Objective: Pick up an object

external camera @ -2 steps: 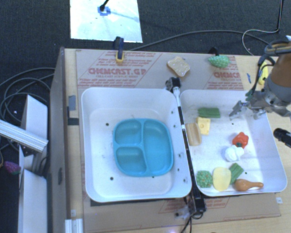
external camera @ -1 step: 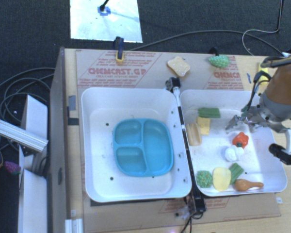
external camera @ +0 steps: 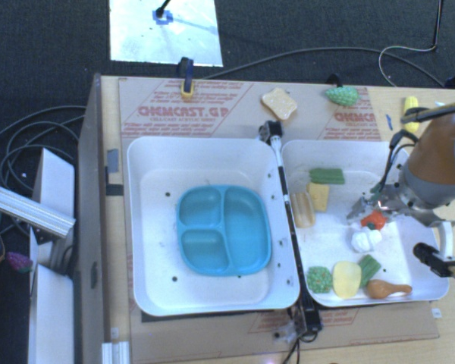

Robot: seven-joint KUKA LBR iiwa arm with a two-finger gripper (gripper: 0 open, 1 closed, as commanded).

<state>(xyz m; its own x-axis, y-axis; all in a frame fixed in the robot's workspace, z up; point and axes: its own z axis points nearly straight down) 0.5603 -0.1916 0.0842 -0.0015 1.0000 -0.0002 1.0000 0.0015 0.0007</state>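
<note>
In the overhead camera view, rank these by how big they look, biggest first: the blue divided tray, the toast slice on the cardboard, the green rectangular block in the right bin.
1. Blue divided tray, by far the largest.
2. Toast slice.
3. Green rectangular block, close to the toast slice in size, so their order is unsure.

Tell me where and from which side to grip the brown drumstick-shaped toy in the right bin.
Judging by its pose, grip the drumstick across its thick rounded body, coming straight down from above. It lies flat along the right bin's near wall, thin end pointing right, so side approaches look blocked. Set the fingers across its length, clear of the yellow piece on its left.
</note>
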